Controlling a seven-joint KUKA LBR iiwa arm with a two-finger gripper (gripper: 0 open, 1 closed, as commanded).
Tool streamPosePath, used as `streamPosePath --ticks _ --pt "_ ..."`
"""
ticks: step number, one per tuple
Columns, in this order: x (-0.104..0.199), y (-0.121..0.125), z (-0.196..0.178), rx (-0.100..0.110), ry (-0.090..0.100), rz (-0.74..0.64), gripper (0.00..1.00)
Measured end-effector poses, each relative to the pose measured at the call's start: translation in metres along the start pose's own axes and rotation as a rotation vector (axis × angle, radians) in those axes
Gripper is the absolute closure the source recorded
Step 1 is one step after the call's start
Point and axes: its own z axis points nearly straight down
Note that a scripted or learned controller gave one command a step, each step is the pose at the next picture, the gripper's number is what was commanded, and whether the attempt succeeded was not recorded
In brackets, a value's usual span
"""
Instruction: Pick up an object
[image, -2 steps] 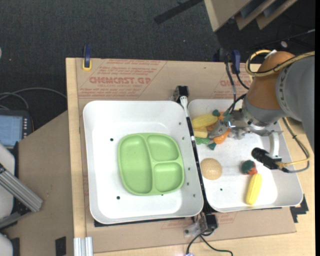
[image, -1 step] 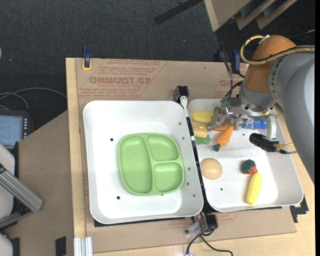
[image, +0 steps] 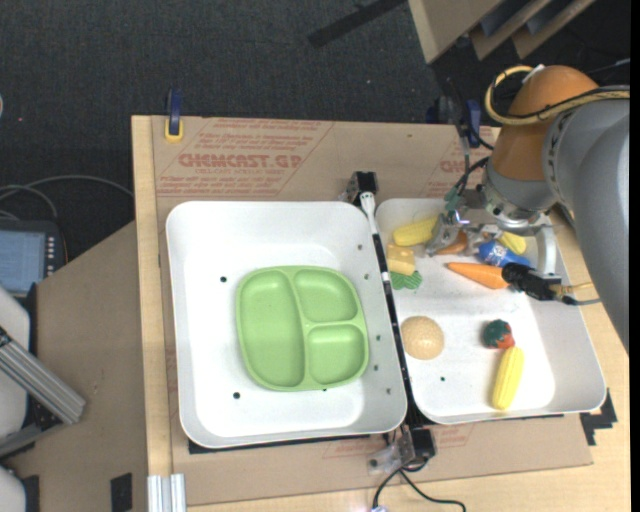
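The carrot (image: 478, 273) lies lengthwise across the right bin (image: 560, 395), tip leftward, near the gripper (image: 462, 232).

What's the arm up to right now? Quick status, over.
Gripper low over right bin's far end, among toys. Carrot and yellow piece beside it. Grasp unconfirmed.

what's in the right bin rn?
In the right bin: a corn cob, a beige round piece, a carrot, a red-green piece and yellow pieces at the back. The gripper covers whatever lies beneath it.
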Motion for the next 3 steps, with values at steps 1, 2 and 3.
streamPosePath --ticks 1,2,3 --pt "0.008 -0.095 -0.018 -0.025 -0.002 0.003 1.00" --pt "0.007 -0.091 -0.017 -0.031 -0.003 0.002 0.00" --pt "0.003 -0.021 0.005 -0.037 -0.005 -0.002 0.00"
